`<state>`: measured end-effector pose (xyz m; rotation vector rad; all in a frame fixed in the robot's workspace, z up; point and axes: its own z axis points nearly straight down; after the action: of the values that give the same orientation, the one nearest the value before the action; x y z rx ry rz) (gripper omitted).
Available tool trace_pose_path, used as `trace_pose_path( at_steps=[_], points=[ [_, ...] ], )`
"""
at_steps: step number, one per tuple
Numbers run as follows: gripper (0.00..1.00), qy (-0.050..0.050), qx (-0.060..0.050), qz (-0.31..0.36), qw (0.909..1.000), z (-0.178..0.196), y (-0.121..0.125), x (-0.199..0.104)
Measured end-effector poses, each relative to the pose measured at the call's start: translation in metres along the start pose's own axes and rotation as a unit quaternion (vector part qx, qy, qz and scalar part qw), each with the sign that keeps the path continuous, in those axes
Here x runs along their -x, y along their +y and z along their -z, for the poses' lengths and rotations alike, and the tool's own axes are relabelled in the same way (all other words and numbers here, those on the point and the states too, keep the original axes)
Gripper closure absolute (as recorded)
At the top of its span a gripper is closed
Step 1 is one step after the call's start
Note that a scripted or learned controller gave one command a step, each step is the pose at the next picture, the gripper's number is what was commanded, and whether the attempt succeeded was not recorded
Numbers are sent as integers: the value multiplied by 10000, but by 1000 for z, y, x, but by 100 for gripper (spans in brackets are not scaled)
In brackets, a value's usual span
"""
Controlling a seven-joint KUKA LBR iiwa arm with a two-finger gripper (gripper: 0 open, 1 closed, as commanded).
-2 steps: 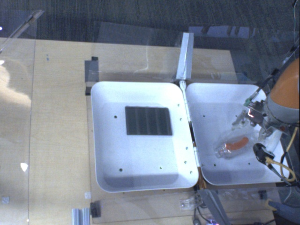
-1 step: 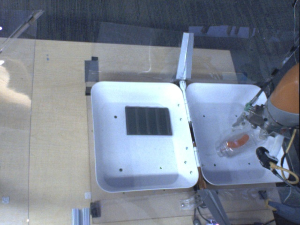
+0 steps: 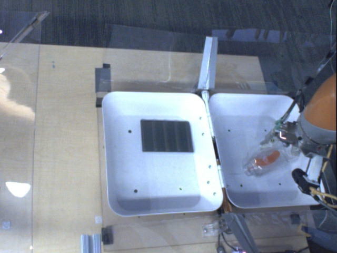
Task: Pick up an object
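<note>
"Clear plastic piece (image 3: pixel 261 162) with the orange-red bit inside: is that the one to go for?"

"I'd say so. It lies in the right bin (image 3: pixel 237 115), just beside the gripper (image 3: pixel 284 135), below it and to the camera's left. It looks as if it may be touching the tip, but I can't be sure."

"Is it held?"

"Nothing shows it held. The gripper's end is a tangle of metal and glare against the white floor, so I cannot tell whether it is spread or closed."

"How will it handle?"

"Light, I'd judge. It looks like thin see-through plastic, probably smooth and slippery, and it may give or crumple under a squeeze. Being light, it could also skid across the bin floor at a nudge."

"Where would you take hold?"

"Across its narrow width, around the middle where the orange-red part sits. That seems the firmest spot. Its long axis runs at a slant away from the gripper, so the grip should cross that line squarely."

"And the dark ridged slab (image 3: pixel 166 136)?"

"Well apart from the gripper, in the left bin (image 3: pixel 113 141). It lies flat and looks stiff, with little edge to catch, so it is the harder choice."
</note>
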<state>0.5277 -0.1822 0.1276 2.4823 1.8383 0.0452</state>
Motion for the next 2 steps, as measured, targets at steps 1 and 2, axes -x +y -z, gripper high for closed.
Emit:
trace_pose_path(
  at_steps=[1, 2],
  points=[
    [100, 27, 54, 18, 10000, 14, 5, -4],
    [0, 26, 29, 17, 10000, 12, 3, -3]
  ],
)
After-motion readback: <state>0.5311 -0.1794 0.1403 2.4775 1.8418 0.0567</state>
